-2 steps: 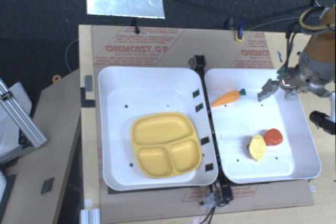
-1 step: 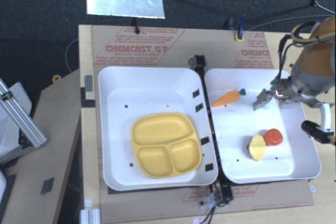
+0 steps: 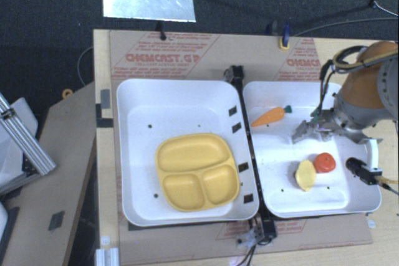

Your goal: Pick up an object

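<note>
The bench [image 3: 187,53] fills the middle of the frame, its brown surface printed with red lettering. Two white bins sit on it side by side: the left bin [image 3: 134,134] left of centre, the right bin [image 3: 355,202] toward the right edge. A yellow three-compartment tray [image 3: 196,170] lies in the lower part of the left bin. The arm [image 3: 368,90] enters at the right edge, and its gripper [image 3: 305,131] hangs low over the upper middle of the right bin, with nothing visible between its fingers; how far they are spread cannot be told. An orange carrot [image 3: 270,116] lies just left of the gripper. A yellow lemon-like piece [image 3: 305,175] and a red tomato [image 3: 324,163] lie close together below it.
</note>
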